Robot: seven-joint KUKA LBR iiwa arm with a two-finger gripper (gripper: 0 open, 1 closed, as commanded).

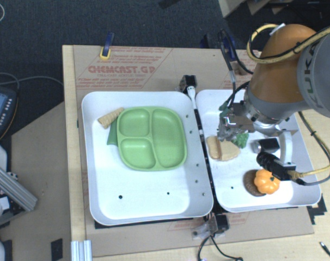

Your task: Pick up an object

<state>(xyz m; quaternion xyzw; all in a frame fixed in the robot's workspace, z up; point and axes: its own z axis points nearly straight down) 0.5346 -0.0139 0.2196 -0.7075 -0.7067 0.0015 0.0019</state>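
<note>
The jaws (228,128) hang low over the left part of the right bin (301,197), at the end of the grey arm (287,69) with its orange band, which comes in from the right. Whether they are released or clenched cannot be told from this angle, since the wrist hides most of them. Just below them lies a flat tan piece of bread (221,149), close to the bin's left wall. A small green thing (242,140) shows right beside the jaws, partly hidden under the wrist; its shape cannot be made out. Nothing can be seen gripped between them.

Further toward the near right corner of the same bin sits a small orange pumpkin (265,182), well clear of the bread. A black cable fitting (274,165) hangs off the arm just above it.

In the left bin (148,197) a light green divided plate (152,137) with three compartments lies in the far half. A tan stick-shaped piece (110,117) rests at the plate's upper left edge, touching it.

Both bins sit side by side on a table (72,145) covered by a board with red printed lettering. A blue and yellow clamp (107,47) grips the board's far edge.
</note>
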